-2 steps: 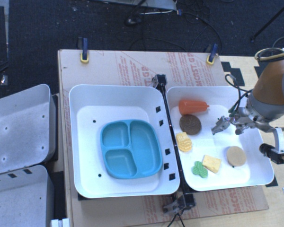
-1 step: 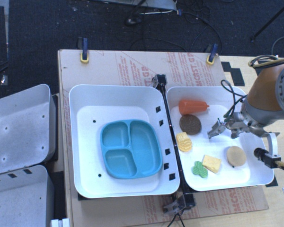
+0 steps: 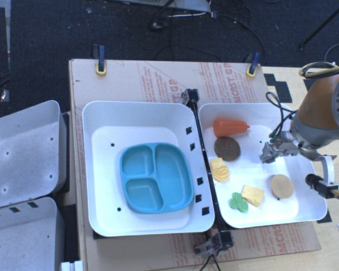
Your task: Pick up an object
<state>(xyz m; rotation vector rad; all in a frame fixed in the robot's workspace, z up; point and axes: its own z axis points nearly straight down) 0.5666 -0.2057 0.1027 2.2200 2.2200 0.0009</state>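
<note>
Two white bins [image 3: 96,168] share the counter [image 3: 158,78]. Right bin holds food pieces: brown patty [image 3: 227,148] at center, tan disc [image 3: 281,186] toward four o'clock. Hand [image 3: 269,153] hovers between them; its grip I cannot tell.

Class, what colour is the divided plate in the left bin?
Light blue; the plate shows plainly in the camera view.
</note>
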